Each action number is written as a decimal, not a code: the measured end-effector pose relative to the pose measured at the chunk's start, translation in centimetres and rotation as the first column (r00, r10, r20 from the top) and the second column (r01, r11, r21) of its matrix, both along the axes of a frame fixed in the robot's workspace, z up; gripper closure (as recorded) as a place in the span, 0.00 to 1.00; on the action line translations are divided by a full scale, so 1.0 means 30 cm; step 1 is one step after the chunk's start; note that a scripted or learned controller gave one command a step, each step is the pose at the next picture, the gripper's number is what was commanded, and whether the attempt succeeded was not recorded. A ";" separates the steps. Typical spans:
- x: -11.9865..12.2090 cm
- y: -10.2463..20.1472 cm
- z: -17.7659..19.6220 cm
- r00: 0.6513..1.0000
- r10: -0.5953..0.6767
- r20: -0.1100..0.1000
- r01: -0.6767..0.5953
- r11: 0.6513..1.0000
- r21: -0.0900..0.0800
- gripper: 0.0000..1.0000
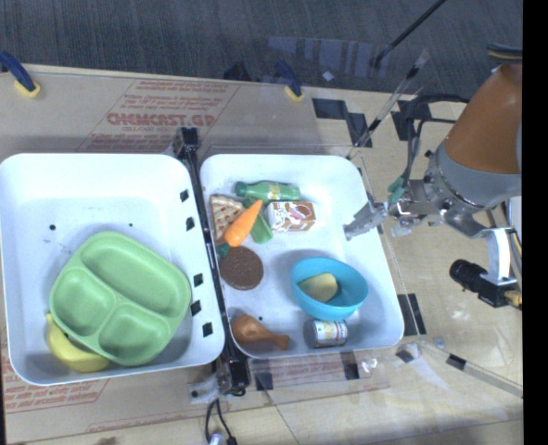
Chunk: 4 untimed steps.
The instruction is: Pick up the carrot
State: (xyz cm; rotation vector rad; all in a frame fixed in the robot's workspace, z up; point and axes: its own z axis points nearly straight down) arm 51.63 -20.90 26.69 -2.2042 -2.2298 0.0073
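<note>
End effector (pixel 364 221) poised over the right bin's (pixel 377 276) right rim; finger spacing cannot be told.

Nearest lie a can (pixel 329 332) and a drumstick (pixel 258 333); farther in, the carrot (pixel 243 223) leans tilted across a waffle (pixel 223 215), well apart from the end effector; beyond, red "CHEMCAST GP" print (pixel 159 119) marks the table's (pixel 97 100) brown sheet; smaller lettering is illegible.

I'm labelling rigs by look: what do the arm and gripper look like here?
The arm is a rounded grey body with a wide orange band above the wrist. The gripper is a small metallic grey assembly with dark fittings, a touch of green, and thin cables around it.
</note>
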 end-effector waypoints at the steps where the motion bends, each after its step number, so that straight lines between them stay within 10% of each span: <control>1: 0.052 0.104 -0.500 0.992 0.129 -0.011 -0.129 0.992 0.005 0.00; 2: 0.222 0.237 -0.584 0.973 -0.233 0.000 0.233 0.973 0.001 0.00; 3: 0.394 0.333 -0.585 0.663 -0.748 -0.002 0.748 0.663 -0.005 0.00; 4: 0.390 0.343 -0.556 0.676 -0.736 -0.017 0.736 0.677 -0.011 1.00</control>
